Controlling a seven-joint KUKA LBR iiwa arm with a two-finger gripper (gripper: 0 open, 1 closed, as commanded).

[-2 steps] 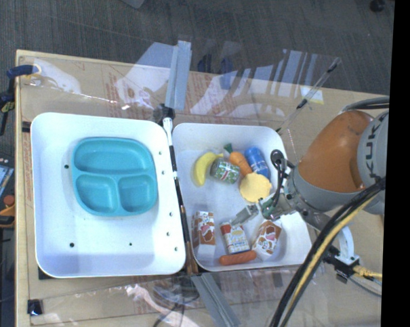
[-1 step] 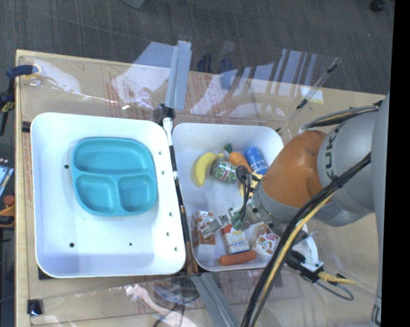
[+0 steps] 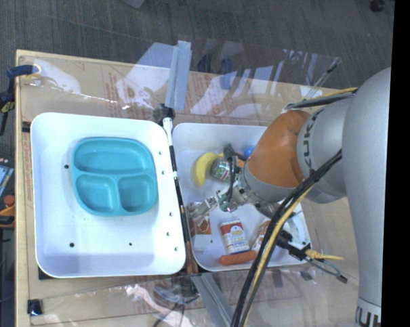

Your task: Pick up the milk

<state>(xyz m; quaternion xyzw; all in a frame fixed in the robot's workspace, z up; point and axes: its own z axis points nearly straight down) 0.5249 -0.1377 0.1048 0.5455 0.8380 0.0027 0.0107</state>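
The milk (image 3: 234, 236), a small red and white carton, lies flat in the right bin (image 3: 190, 140), near its front edge. My gripper (image 3: 215, 205) hangs low over the middle of that bin, just up and left of the carton and apart from it. Nothing shows as held in it. The arm's orange band (image 3: 280, 159) and grey body cover the bin's right part.
A yellow banana (image 3: 204, 168) and a metal can (image 3: 222, 170) lie at the bin's back. A sausage (image 3: 237, 259) rests in front of the milk, a small brown item (image 3: 202, 224) to its left. The left bin (image 3: 41, 186) holds a teal divided tray (image 3: 115, 174).
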